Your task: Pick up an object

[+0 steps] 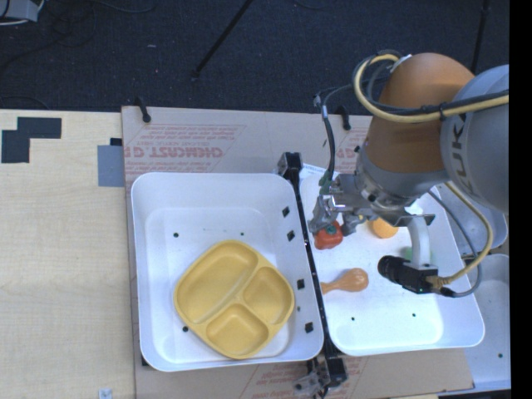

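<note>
From the overhead camera view, the two white bins sit side by side on a sheet of cardboard with red print, all on a pale wooden bench.

The left bin has just one thing in it, a yellow divided plate with three compartments. It lies flat and turned at an angle, closer to the bin's near edge and its right wall.

The right bin is where the action is. The grey and orange arm comes in over its far right corner and hides a good part of that end. The gripper is down low by the bin's left wall, about halfway along it. Right under the tip is a small red item with a bit of green on it, maybe toy fruit, too small to say for sure. It's touching the gripper or as good as, but honestly I can't tell whether the gripper is spread, closed or actually pinching it.

An orange piece peeks out from under the wrist, near the middle of the bin toward the far edge. A tan toy drumstick lies on the floor around the bin's middle, thin end toward the left wall, a little apart from the red item.
</note>
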`<state>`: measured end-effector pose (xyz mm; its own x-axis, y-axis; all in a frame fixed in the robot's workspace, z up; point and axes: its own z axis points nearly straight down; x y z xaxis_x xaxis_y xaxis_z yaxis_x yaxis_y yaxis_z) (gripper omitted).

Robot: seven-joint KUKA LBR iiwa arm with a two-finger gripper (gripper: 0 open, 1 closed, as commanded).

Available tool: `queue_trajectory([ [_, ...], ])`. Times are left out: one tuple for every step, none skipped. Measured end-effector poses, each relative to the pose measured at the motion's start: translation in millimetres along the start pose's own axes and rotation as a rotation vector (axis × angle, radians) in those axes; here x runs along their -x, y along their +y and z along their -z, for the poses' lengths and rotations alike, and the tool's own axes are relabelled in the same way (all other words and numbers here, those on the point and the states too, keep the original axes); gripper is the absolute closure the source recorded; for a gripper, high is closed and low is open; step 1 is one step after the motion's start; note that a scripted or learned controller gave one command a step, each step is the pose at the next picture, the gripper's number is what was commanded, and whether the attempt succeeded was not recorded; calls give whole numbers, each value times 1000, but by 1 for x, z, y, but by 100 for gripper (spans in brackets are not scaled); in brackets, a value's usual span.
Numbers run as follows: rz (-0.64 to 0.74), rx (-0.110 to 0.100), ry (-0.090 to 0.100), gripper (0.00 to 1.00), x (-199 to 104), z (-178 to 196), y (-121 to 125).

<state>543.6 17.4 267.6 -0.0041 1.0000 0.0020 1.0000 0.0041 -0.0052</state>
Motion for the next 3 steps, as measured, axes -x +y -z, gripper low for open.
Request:
queue_trajectory([
  [-2, 0, -2, 100, -45, -1, -14],
  [0, -1, -2, 100, -88, -7, -28],
  [-3, 0, -2, 0, -86, -7, -28],
])
